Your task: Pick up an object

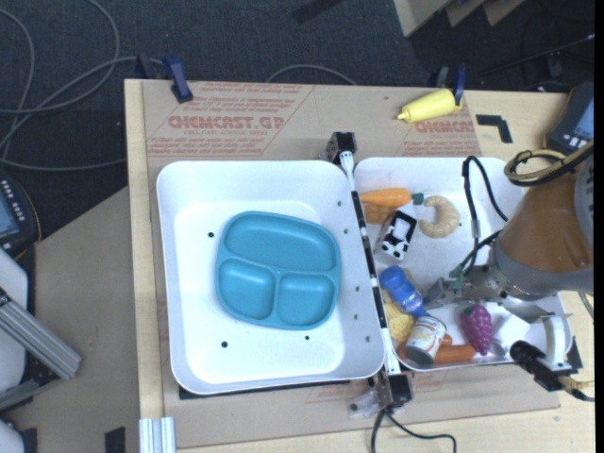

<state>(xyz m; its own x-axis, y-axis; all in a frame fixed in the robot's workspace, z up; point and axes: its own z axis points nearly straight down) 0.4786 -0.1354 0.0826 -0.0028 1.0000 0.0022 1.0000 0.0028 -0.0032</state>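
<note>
Viewed from above at a slant: surface (236,121) of brown board carrying two shallow white bins side by side. Left bin (189,347) held a blue divided plate (276,269), three compartments, lying near its centre. Right bin (396,170) held the small objects: an orange carrot (386,197) toward 11 o'clock, a tan ring-shaped pastry (440,215) just beside it toward 12, a black-and-white cow figure (397,235) below the carrot, a blue bottle (402,290) at 9 o'clock near the dividing wall, a yellow corn piece (400,325) and a tin can (425,338) toward 7 o'clock, an orange sausage-like piece (456,354) along the near rim, and purple grapes (479,327) toward 6 o'clock. Grey arm with orange band (547,229) reached in from 3 o'clock, wrist over the right half of that bin. Tool (462,289) sat low between bottle and grapes, near both; whether apart or together could not be told, nor whether touching anything. Yellow clamp (427,108) lay on the board beyond the right bin at 12 o'clock.
</note>
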